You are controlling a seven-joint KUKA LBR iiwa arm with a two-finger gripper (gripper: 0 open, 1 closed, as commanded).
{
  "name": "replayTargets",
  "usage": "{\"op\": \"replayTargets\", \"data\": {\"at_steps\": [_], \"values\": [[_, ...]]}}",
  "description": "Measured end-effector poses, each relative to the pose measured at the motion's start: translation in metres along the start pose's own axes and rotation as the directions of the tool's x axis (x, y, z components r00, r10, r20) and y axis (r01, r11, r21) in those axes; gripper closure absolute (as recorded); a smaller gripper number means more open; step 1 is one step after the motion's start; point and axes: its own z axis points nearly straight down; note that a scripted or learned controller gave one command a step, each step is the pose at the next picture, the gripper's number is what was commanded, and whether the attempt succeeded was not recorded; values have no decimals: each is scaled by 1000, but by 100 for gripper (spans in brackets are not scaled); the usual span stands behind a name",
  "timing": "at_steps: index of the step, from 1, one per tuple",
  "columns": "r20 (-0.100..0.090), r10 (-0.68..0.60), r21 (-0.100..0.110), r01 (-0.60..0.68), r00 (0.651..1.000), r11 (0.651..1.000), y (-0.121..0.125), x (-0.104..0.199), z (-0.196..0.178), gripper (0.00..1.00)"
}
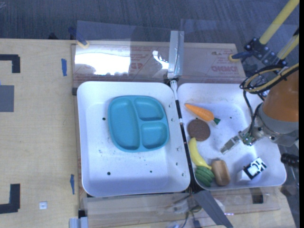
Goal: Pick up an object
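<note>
The right bin holds several toy foods. An orange carrot lies at its upper left, with a round brown patty just below it. A yellow banana runs down the bin's left wall to a green vegetable and a brown bread roll at the front. A black-and-white block sits at the front right. My gripper hangs low over the bare middle of this bin, right of the patty and above the roll, with nothing seen in it.
The left bin holds a blue divided plate. A ridge where the bins meet separates them. The arm's orange band and looping cables crowd the right bin's right side.
</note>
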Motion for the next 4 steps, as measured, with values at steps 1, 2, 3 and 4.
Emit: {"op": "replayTargets", "data": {"at_steps": [1, 2, 3, 4], "values": [[8, 27, -11, -26, 1000, 1000, 96, 6, 17, 0], [7, 164, -9, -164, 986, 986, 141, -15, 18, 0], [10, 161, -11, -161, 987, 987, 142, -15, 7, 100], [4, 346, -11, -346, 938, 938, 170, 29, -82, 100]]}}
